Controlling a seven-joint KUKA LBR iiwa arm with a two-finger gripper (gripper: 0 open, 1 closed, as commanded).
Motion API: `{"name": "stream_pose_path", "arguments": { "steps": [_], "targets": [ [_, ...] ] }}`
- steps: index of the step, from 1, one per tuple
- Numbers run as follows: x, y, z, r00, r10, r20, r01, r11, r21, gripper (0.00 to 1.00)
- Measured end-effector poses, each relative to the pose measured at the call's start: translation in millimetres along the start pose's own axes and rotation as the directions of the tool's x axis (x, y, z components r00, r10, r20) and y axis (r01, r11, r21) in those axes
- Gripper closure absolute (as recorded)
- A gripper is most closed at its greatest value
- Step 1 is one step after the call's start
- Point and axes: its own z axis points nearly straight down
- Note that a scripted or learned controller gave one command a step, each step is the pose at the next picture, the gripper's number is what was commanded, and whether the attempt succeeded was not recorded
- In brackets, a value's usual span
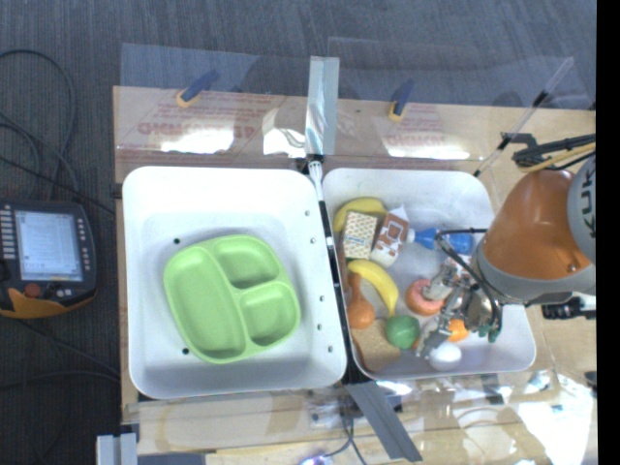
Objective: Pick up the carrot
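Observation:
The carrot (453,331) is a small orange piece low in the right bin (504,356), partly covered by the tool above it. My gripper (442,329) reaches down from the grey and orange arm (533,235) at the right and sits right over the carrot, touching or nearly touching it. The wrist hardware blocks the view of how the carrot lies under the gripper.
Crowded round the gripper are a white egg (446,355), a green lime (402,332), a pink-orange ring (422,297), a banana (376,281) and an orange fruit (360,313). Small boxes (376,233) lie further back. The left bin holds a green divided plate (232,296).

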Motion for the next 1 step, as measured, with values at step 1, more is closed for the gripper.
{"name": "stream_pose_path", "arguments": {
  "steps": [1],
  "targets": [
    [-5.0, 1.5, -13.7, 1.000, -0.002, 0.018, 0.002, 1.000, 0.001, 1.00]
  ]
}}
